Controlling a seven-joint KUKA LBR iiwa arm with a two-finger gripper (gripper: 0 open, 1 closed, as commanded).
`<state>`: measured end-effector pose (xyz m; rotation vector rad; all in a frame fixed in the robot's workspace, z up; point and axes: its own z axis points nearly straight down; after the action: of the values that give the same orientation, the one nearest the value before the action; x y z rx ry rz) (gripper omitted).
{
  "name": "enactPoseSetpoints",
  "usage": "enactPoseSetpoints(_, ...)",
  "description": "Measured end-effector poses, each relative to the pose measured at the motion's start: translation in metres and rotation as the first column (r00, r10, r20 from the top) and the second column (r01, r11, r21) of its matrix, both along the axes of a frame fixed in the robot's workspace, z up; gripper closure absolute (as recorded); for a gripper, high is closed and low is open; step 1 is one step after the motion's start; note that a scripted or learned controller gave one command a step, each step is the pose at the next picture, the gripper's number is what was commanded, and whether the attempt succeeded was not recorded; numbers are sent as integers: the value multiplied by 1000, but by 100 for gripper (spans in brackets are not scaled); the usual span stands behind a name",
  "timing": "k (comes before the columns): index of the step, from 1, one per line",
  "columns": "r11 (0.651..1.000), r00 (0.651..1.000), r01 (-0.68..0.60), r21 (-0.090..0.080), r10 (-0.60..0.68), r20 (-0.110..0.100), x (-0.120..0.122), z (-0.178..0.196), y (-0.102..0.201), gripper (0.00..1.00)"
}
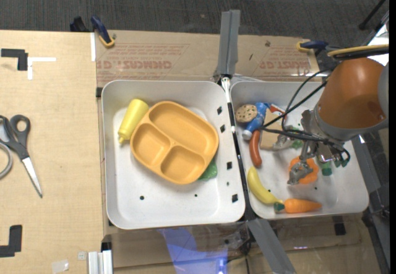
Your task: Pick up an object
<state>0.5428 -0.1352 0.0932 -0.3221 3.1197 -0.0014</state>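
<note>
Inside right bin (352, 201), gripper (301, 172) touching orange toy (309, 171)

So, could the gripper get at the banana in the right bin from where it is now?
Probably yes. The banana lies uncovered near the right bin's left wall, with nothing on top. The gripper is low over an orange toy close by; the carrot sits just beside the banana's tip.

Bright, even overhead light, soft shadows, mild glare on white bins (117, 205).
</note>
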Motion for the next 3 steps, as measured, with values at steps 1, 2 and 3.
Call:
enactPoseSetpoints(1,981,981,-194,0,194,1,29,1,-15,0)
enactPoseSetpoints(2,982,982,-190,0,190,7,30,11,-15,100)
enactPoseSetpoints(3,982,982,-191,1,191,7,30,11,-15,0)
